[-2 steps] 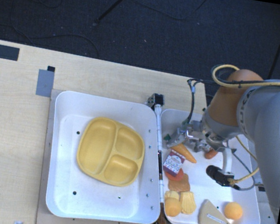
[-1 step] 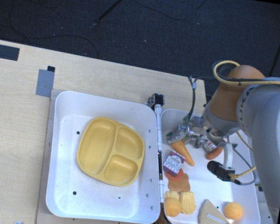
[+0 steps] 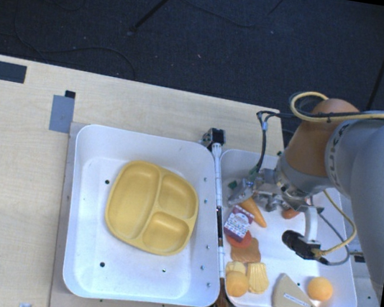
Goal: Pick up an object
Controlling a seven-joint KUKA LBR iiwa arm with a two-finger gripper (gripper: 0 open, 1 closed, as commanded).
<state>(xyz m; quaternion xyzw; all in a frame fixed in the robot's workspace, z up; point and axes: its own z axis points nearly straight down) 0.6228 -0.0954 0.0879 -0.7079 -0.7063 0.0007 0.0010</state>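
My gripper [image 3: 261, 195] hangs low over the far left part of the right bin [image 3: 342, 302], under the grey arm with its orange band. An orange carrot [image 3: 253, 212] lies right below it, touching or nearly touching. A red and white packet [image 3: 237, 225] sits just in front of the carrot, with a brown piece [image 3: 247, 252] below that. Nearer the front edge lie a yellow ridged piece [image 3: 257, 276], an orange ball [image 3: 236, 284], a pale cheese wedge [image 3: 291, 292] and a second orange ball [image 3: 319, 288]. A small red piece [image 3: 290, 214] peeks out beside the gripper.
The left bin [image 3: 80, 254] holds a yellow divided plate [image 3: 152, 206] in its middle. A ridge [image 3: 215, 211] with a black clamp at its far end separates the two bins. Wooden bench surface lies to the left.
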